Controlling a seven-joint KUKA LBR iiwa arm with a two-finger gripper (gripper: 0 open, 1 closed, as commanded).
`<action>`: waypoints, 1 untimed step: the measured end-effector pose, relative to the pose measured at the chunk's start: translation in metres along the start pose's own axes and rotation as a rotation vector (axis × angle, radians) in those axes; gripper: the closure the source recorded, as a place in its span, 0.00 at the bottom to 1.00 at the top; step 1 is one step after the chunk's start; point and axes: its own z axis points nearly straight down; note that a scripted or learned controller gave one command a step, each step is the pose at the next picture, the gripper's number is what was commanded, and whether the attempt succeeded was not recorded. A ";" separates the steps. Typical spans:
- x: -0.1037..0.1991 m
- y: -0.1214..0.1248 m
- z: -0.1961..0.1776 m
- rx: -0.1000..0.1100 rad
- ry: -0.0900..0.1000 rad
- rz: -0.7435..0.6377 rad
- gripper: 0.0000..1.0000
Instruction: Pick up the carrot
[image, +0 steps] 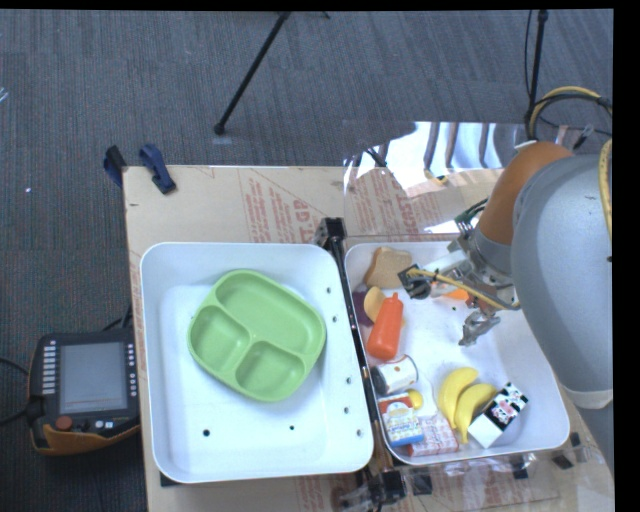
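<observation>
We note the gripper (478, 325) hanging low in the right bin (553, 420), whether its jaws are open we cannot tell, and nothing visibly held. The carrot (385, 327), a smooth orange taper, lies near that bin's left wall, apart from the gripper, between a bread slice (387, 267) and a small carton (397, 375). Glossy bananas (464, 393) curve nearby. A moulded green tray (257, 334) occupies the left bin (165, 400).
</observation>
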 end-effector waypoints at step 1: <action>-0.001 -0.001 -0.009 0.002 -0.005 -0.005 1.00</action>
